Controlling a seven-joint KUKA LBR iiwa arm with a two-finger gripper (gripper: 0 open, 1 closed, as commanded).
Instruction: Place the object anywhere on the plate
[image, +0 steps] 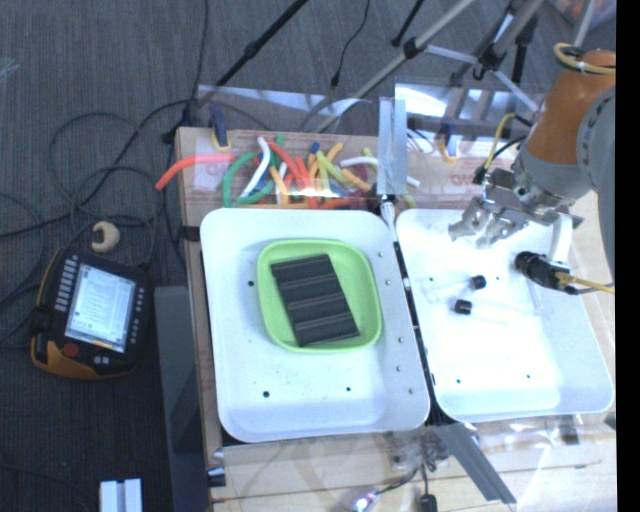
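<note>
Claw (487, 228) hangs over the far edge of the right bin (520, 380), fingers pointing down-left; whether they are spread or closed cannot be told, and nothing shows between them. Arm (570, 120) reaches in from the right.

Dark ridged block (314, 298) lies flat on the green plate (368, 270) in the left bin (300, 410), about centred, long side running slantwise. By the look of it the placing is done.

Right bin holds small black bits (462, 306), loose, near its middle.

Judgement: if the step in hand is retreat, lift straight up and stay clear of the divider (392, 150) between the bins. Leave the block alone; any nudge could slide it over the plate's shallow rim.

Coloured cables (290, 170) piled behind the bins on the desk (195, 170).
</note>
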